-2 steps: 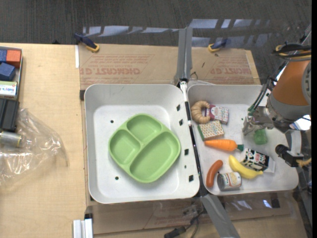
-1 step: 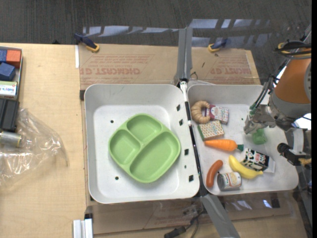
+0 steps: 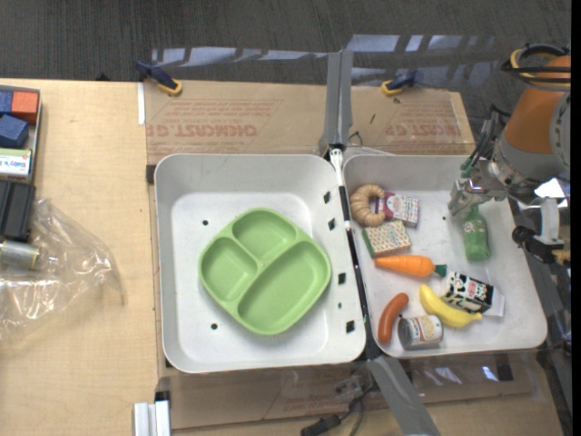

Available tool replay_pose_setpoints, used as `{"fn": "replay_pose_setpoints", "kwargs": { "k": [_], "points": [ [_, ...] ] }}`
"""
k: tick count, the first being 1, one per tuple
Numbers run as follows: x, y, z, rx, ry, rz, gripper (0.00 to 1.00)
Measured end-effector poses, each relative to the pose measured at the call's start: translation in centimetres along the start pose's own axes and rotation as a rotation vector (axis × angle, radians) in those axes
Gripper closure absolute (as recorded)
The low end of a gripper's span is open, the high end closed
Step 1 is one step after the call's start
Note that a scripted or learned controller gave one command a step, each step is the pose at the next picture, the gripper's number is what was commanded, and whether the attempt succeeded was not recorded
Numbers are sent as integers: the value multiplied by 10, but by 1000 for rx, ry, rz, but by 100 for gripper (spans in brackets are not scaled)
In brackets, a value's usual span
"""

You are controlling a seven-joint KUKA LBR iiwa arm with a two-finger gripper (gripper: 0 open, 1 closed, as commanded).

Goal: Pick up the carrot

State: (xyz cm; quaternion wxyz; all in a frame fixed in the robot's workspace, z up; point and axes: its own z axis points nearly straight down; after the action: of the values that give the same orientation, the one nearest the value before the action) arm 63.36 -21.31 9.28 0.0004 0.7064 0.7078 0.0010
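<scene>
The carrot point(image 3: 406, 265) is orange with a green stub at its right end. It lies flat near the middle of the right bin point(image 3: 522, 334). My gripper point(image 3: 469, 198) hangs over the bin's back right part, above the top of a green bottle point(image 3: 475, 240). It is up and to the right of the carrot and well apart from it. The carrot lies in full sight with nothing on top of it.
Around the carrot lie a cracker box point(image 3: 387, 238), a bagel point(image 3: 369, 203), a small pink box point(image 3: 400, 209), a banana point(image 3: 447, 307), a black-and-white carton point(image 3: 468, 292), a sausage point(image 3: 391, 317) and a can point(image 3: 419, 331). The left bin point(image 3: 182, 207) holds a green divided plate point(image 3: 264, 271).
</scene>
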Motion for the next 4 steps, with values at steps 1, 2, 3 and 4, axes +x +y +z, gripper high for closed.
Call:
{"fn": "replay_pose_setpoints", "kwargs": {
  "k": [1,2,3,4],
  "points": [
    [-7,27,0,0,-2,-71,100],
    [-8,26,0,1,-3,-207,100],
    [52,26,0,2,-1,-460,100],
    [19,26,-1,-2,-4,-497,100]
  ]
}}
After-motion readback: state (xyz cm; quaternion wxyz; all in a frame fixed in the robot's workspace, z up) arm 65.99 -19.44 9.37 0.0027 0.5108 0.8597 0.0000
